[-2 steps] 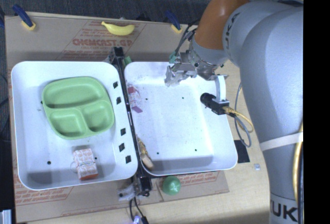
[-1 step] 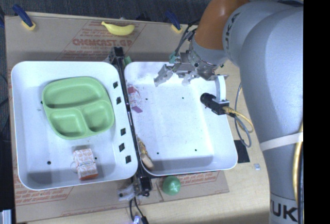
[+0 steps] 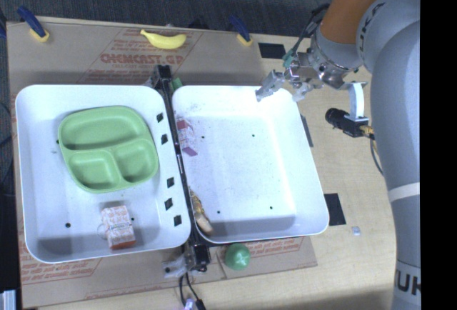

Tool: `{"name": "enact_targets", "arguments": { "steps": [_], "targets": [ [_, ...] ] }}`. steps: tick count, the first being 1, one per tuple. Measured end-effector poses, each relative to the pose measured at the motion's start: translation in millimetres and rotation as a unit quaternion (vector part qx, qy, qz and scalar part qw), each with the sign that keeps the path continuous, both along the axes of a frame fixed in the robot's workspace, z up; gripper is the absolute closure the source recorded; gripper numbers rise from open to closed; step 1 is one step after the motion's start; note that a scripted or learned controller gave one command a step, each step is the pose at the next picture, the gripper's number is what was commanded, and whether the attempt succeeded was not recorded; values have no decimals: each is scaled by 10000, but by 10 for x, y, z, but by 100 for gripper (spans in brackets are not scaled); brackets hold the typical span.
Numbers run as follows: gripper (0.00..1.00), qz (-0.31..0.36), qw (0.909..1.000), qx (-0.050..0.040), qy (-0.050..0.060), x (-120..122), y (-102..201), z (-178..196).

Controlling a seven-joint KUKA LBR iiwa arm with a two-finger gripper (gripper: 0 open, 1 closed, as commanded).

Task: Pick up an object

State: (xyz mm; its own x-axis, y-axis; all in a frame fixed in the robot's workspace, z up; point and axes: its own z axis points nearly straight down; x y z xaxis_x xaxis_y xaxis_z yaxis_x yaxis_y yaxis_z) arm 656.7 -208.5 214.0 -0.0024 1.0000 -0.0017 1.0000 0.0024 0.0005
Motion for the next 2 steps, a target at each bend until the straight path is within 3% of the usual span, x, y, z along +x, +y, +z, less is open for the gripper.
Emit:
{"name": "enact_targets", "arguments": {
  "steps": [1, 2],
  "targets": [
    [0, 16, 10000, 12, 21, -4, -13, -1229],
    [0, 7, 10000, 5, 5, -1293, -33, -259]
  ]
}}
